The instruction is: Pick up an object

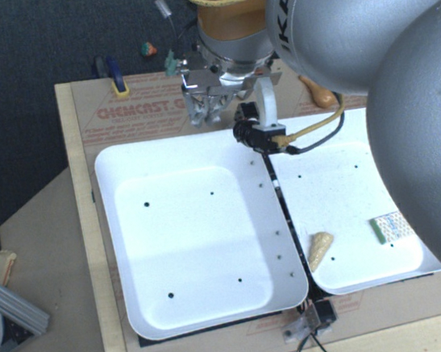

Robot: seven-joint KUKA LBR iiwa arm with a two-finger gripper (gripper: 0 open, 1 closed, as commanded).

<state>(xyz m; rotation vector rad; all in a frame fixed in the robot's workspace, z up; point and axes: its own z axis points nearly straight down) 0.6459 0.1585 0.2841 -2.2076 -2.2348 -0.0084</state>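
Observation:
In the right bin (344,186), a small tan cone-shaped piece (320,248) lies near the front left corner, close to the divide between the bins. A flat green and white patterned item (391,227) rests further right, partly under the arm's grey body. My gripper (206,113) hangs at the back, above the cardboard just behind the left bin (182,241). It is far from both objects, and I see nothing held at it. The orange-banded wrist (233,2) is directly above it.
A black cable and plug (262,134) dangle from the wrist over the seam between the bins. A brown-orange object (320,93) lies behind the right bin. A blue clamp (117,77) stands at the cardboard's back edge. The big grey arm link (400,64) covers the right side.

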